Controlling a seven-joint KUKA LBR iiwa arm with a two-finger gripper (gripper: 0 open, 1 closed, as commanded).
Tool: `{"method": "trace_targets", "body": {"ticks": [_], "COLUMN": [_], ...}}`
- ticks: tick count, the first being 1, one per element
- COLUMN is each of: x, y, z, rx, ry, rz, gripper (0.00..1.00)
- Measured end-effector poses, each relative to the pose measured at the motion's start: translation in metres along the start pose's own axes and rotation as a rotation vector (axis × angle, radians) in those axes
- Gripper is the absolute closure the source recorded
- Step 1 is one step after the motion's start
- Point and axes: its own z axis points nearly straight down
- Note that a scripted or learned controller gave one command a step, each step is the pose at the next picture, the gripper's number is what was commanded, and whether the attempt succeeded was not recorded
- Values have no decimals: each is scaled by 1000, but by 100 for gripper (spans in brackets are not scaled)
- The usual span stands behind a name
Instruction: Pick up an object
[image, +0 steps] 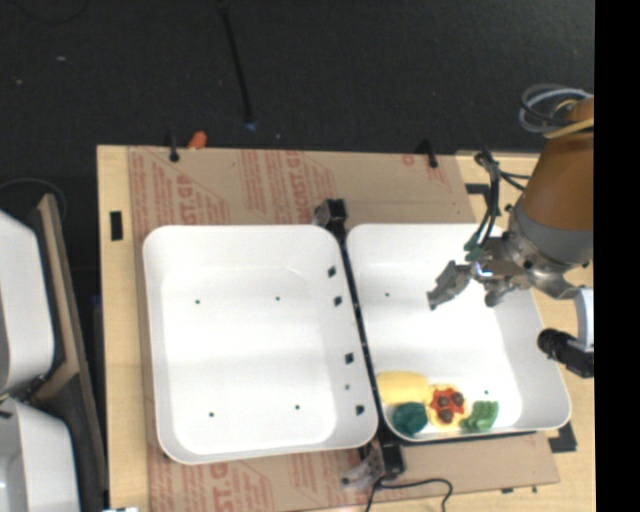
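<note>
Camera view: right bin (420, 330) with perhaps four toys (440, 405).

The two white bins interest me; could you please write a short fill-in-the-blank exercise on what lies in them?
1. The yellow object, teal object, red object and green object lie in the ___ bin.
2. They cluster along that bin's ___ edge.
3. The gripper hangs over the ___ bin.

Missing words: right; near; right

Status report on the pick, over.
Gripper above the right bin, nothing visibly in it. Toys clustered at that bin's near edge, untouched. Path down to them looks clear.
</note>
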Motion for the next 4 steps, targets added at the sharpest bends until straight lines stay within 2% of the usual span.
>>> {"method": "trace_targets", "body": {"ticks": [1,2,4], "x": [0,10,-4], "y": [1,2,-6], "z": [-3,50,141], "rx": [-6,-1,-1], "ry": [0,0,0], "rz": [0,-1,1], "gripper": [0,0,0]}}
